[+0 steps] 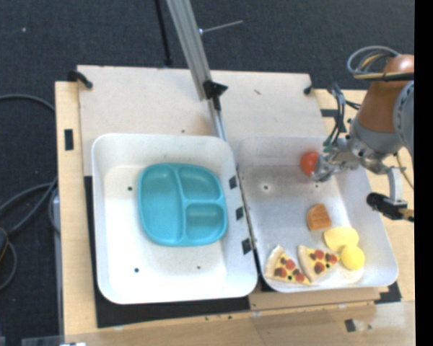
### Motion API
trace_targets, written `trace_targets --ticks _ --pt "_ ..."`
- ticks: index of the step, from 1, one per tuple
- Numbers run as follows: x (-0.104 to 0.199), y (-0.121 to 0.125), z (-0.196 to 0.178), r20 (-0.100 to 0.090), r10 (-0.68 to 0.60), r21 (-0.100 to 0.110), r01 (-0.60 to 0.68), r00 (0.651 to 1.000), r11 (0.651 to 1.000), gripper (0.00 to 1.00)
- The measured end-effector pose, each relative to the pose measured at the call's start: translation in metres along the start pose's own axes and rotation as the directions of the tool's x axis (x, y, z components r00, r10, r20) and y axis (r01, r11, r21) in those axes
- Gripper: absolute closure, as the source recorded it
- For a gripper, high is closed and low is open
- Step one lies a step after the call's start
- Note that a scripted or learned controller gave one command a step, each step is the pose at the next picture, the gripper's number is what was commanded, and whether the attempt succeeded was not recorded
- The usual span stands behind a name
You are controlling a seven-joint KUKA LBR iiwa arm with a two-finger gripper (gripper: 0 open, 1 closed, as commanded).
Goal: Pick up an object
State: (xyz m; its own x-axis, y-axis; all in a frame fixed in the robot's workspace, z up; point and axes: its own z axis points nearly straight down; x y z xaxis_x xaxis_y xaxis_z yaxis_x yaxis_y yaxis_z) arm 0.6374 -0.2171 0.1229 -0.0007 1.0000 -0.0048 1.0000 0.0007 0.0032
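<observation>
My gripper [325, 166] is low over the far part of the right bin [274, 157], reaching in from the right. A small red round thing [308, 162], like a tomato, sits right against the gripper's left side; whether it is between the tips I cannot tell. Nearer the front of the bin lie a brown piece [318, 216], a pale yellow chunk [340, 237], a yellow lemon-like ball [353, 258] and two pizza slices [287, 266] [318, 259].
The left bin [112, 265] holds a blue divided plate [182, 204]. A slanted metal pole [191, 38] rises from behind the seam between the bins. The arm's wrist [379, 121] hangs over the right bin's far right corner.
</observation>
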Motion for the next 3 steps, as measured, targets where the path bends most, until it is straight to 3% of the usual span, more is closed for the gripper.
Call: trace_targets --ticks 3 --pt "-0.005 0.008 -0.167 -0.002 -0.003 -0.004 0.003 1.0 1.0 1.0"
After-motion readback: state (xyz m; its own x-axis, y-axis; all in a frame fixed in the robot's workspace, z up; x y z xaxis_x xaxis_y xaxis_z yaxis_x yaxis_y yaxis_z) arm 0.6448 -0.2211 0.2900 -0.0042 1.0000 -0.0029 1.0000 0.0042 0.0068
